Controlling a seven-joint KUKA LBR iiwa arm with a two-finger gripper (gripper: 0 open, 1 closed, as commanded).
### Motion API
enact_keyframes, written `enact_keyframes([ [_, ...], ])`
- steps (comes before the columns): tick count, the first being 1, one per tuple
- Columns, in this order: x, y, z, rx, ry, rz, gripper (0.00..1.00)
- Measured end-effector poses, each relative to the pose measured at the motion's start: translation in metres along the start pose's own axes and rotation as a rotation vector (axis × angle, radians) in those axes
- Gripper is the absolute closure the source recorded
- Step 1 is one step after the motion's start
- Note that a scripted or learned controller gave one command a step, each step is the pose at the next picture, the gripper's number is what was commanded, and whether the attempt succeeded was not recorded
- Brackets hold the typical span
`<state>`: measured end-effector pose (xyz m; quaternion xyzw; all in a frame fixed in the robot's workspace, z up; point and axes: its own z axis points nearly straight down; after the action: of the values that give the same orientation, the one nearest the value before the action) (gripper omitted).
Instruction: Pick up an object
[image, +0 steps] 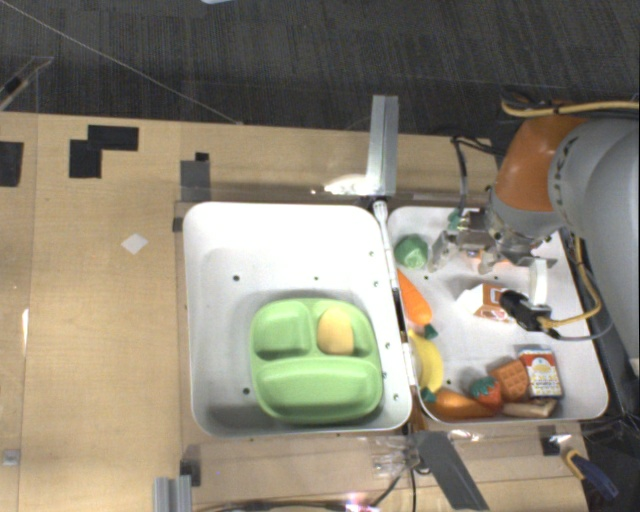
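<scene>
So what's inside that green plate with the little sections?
A yellow, roundish toy sits in the upper right section of the green plate. The other two sections look bare. Whatever is under the toy or beneath the plate is covered.

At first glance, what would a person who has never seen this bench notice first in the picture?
The bright green divided plate in the left bin stands out most, with a yellow, lemon-like fruit in its upper right compartment. Next comes the big grey arm with an orange band entering from the right, its hand over the upper part of the right bin. Toy foods line that bin's left and lower edges, among them a carrot and a banana.
</scene>
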<state>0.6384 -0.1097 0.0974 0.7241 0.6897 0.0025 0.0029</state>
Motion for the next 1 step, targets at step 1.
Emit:
enact_keyframes([
  [1,-0.0706,0.0083,0.0087,-0.002,-0.002,0.001,0.0],
])
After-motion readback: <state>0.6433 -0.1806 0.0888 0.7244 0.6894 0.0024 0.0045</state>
